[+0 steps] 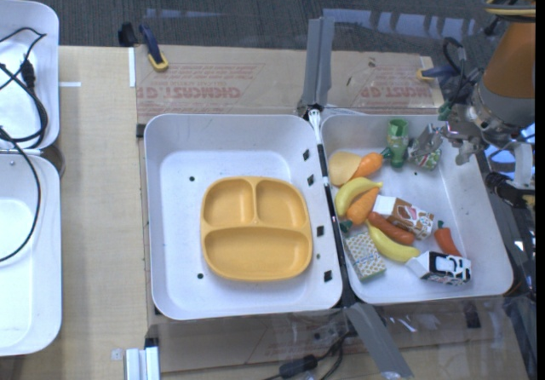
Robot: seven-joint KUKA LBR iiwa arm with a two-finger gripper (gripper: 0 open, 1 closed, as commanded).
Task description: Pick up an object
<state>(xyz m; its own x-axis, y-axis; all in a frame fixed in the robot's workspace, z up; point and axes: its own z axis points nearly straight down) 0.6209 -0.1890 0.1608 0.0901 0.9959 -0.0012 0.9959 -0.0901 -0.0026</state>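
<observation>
I see the gripper [428, 146] low at the right bin's [485, 199] far edge, beside a green bottle [397, 141]; whether the jaws are apart, I cannot tell. Bananas [356, 192], carrots [368, 165] and cartons [444, 266] crowd the bin's middle.

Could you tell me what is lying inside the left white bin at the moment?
Inside the left bin lies a yellow divided tray, flat and roughly centred, with its three compartments bare. Whatever part of the bin's floor sits beneath the tray is covered and cannot be seen.
</observation>
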